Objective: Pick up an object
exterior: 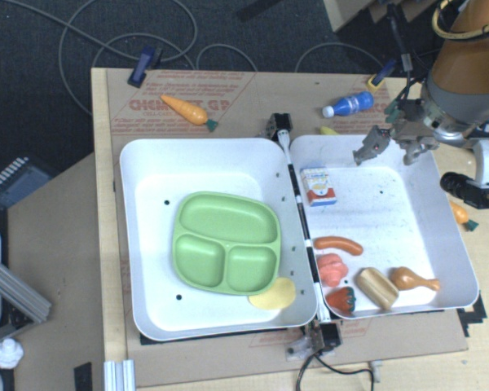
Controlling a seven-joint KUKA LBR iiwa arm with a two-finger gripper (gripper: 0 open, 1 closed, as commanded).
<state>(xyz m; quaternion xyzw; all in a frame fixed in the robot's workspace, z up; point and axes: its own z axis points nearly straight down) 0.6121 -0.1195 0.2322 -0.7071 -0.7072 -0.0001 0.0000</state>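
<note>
Lying near the right bin's (464, 279) front edge: strawberry (341, 300), bread roll (376, 288), drumstick (414, 280) pointing right. Behind, sausage (337, 245) stretching left-right, then milk carton (318, 186). Hovering farthest back, hand (394, 145) spreading open, gripping nothing.

We can see big red letters printed on the brown cardboard sheet (228, 96) under the bins, and they look like they start with "CHE" and end with "GR", but we cannot read the rest.
</note>
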